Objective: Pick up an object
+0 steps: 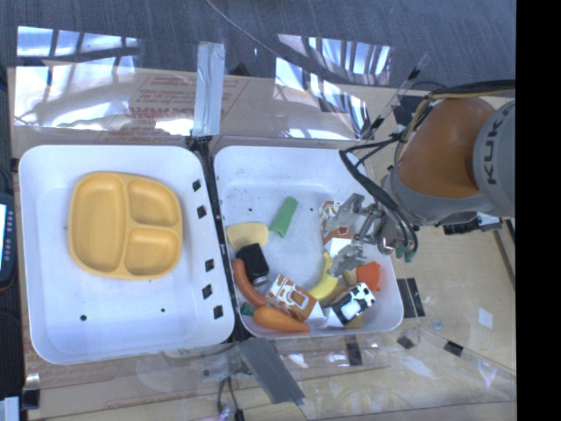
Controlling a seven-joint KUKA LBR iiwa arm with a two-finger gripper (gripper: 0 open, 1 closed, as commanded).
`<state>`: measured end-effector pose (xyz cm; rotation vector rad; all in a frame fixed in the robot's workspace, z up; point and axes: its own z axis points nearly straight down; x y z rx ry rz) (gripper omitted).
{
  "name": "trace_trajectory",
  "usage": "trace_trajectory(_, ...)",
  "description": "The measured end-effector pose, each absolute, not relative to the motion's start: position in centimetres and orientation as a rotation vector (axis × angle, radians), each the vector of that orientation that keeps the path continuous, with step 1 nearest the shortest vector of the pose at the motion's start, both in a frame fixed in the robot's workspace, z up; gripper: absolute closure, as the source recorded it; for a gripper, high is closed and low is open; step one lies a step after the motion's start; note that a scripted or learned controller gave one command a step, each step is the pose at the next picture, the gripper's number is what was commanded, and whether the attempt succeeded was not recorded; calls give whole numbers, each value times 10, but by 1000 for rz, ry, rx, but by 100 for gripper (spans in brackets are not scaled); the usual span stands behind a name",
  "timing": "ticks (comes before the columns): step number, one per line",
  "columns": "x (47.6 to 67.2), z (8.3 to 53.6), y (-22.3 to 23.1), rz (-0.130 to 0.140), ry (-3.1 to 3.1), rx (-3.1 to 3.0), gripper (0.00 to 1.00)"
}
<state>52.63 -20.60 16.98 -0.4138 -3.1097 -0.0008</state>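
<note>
My arm [447, 160] reaches in from the right, and my claw [351, 232] hangs low; maybe tilted a bit.

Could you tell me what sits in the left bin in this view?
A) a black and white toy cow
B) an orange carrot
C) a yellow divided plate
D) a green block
C: the yellow divided plate lies alone in the left bin, while the green block, the carrot and the cow toy all lie in the right bin.
</note>
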Motion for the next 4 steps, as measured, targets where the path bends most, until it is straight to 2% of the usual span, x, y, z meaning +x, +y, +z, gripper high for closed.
trace_trajectory(1,558,92,-203,1,-3109,-449,0)
trace_trajectory(2,561,105,-201,3,-3116,-436,100)
trace_trajectory(3,542,199,-162,0,-3058,-745,100)
trace_trajectory(4,595,248,-121,-1,-3035,-828,100)
